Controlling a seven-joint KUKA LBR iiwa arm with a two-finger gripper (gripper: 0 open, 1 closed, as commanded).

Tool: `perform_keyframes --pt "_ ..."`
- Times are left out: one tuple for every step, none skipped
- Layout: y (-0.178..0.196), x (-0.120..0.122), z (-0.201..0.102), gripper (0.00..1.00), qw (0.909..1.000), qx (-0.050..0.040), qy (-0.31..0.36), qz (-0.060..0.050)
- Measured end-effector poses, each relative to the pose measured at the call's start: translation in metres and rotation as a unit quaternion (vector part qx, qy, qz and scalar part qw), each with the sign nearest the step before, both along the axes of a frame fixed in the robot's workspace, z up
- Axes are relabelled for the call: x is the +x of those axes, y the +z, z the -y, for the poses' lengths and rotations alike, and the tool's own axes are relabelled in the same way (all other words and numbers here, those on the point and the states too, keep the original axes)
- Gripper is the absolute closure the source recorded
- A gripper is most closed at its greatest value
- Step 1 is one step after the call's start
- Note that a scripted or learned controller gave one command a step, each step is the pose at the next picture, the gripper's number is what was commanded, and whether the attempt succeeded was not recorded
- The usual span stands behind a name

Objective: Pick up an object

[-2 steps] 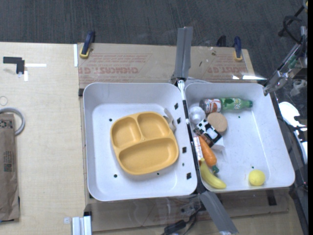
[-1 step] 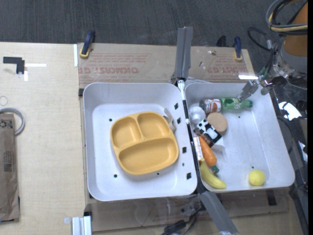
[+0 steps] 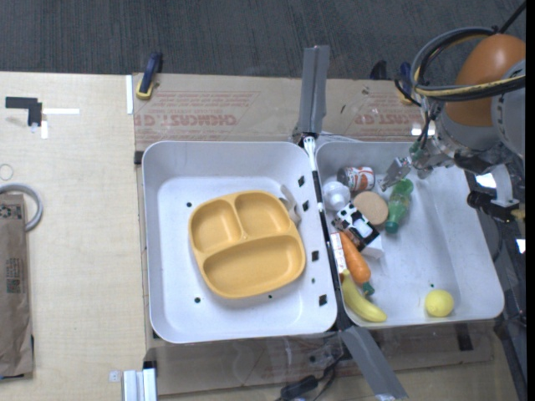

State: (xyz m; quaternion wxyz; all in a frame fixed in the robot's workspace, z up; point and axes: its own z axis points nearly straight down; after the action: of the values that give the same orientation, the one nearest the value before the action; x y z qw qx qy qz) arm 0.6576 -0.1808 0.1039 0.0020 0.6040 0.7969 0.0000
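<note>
Gripper: the gripper [image 3: 399, 170] hangs over the far end of the right bin [image 3: 468, 257]; whether it is parted or closed cannot be told.
Nearest object: green bottle [image 3: 398, 203], just below it, long axis running toward the near rim.
Farther off: carrot [image 3: 355, 258], banana [image 3: 361, 301], lemon [image 3: 439, 302].

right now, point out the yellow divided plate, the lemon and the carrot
yellow divided plate [image 3: 247, 256]: camera view, on the ridge between its compartments
lemon [image 3: 440, 302]: camera view, middle of the fruit
carrot [image 3: 355, 260]: camera view, middle of its orange body
</note>
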Motion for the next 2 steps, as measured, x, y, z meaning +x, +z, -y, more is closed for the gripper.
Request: perform_keyframes --pt "-0.011 -0.018 0.007 0.00 1.0000 0.0003 0.007 -0.001" --pt "0.064 -0.018 0.000 0.00 0.9987 0.0001 -0.051 0.000"
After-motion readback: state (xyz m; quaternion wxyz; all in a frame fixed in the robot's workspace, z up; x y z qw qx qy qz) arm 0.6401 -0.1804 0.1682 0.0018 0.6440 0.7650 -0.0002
